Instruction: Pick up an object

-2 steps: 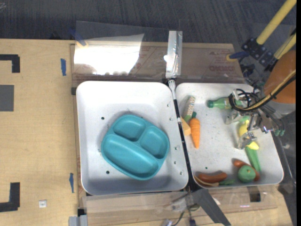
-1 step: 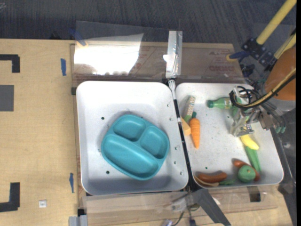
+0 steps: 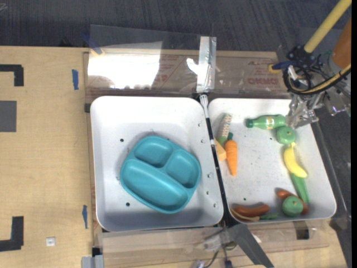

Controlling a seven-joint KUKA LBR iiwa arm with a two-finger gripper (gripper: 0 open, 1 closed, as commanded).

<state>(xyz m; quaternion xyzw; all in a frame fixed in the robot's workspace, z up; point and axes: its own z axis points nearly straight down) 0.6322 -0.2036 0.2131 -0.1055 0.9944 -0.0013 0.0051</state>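
Note:
My gripper (image 3: pixel 299 118) hangs over the far right corner of the right bin (image 3: pixel 254 175), right beside the cap end of a green bottle (image 3: pixel 264 122) lying on its side. A small green round fruit (image 3: pixel 285 135) sits just below the gripper. Nothing shows between the fingers. Elsewhere in this bin lie an orange carrot (image 3: pixel 231 156), a wooden brush (image 3: pixel 223 128), a yellow banana (image 3: pixel 293 163), a green pod (image 3: pixel 302 191), a green apple (image 3: pixel 292 205) and a brown sausage (image 3: pixel 250 210).
The left bin (image 3: pixel 106 127) holds a teal divided plate (image 3: pixel 160 172). A clear plastic screen (image 3: pixel 145 66) stands behind the bins. Cables (image 3: pixel 304 74) and a yellow rod (image 3: pixel 329 20) hang above the right bin's far corner.

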